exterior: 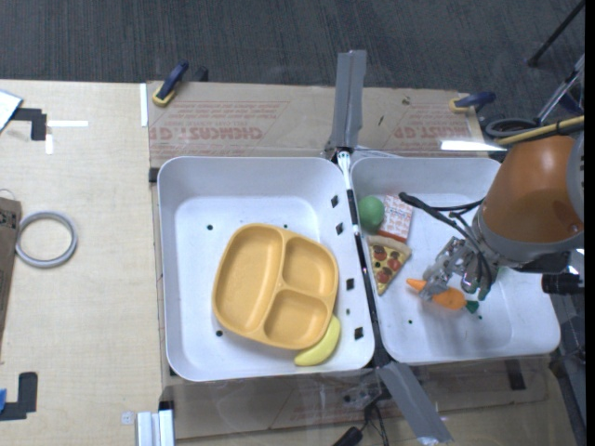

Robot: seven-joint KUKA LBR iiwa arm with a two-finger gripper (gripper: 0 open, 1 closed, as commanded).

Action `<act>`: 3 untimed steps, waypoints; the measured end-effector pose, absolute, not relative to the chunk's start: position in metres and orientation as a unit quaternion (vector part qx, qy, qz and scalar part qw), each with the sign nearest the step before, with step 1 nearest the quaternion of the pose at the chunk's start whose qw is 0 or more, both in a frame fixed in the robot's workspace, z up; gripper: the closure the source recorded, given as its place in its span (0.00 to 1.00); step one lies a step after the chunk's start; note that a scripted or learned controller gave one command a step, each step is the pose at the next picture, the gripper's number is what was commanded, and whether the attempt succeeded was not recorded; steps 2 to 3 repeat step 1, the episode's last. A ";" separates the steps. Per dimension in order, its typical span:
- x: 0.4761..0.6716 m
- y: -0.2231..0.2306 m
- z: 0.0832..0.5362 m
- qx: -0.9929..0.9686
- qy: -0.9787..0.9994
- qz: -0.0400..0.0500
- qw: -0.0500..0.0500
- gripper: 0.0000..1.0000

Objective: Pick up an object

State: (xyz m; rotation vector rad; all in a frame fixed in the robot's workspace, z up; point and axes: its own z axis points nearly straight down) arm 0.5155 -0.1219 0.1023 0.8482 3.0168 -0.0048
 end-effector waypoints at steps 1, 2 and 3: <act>0.558 -0.073 0.197 0.290 0.957 0.000 0.001 1.00; 0.558 -0.073 0.197 0.290 0.957 0.000 0.001 1.00; 0.558 -0.073 0.197 0.290 0.957 0.000 0.001 1.00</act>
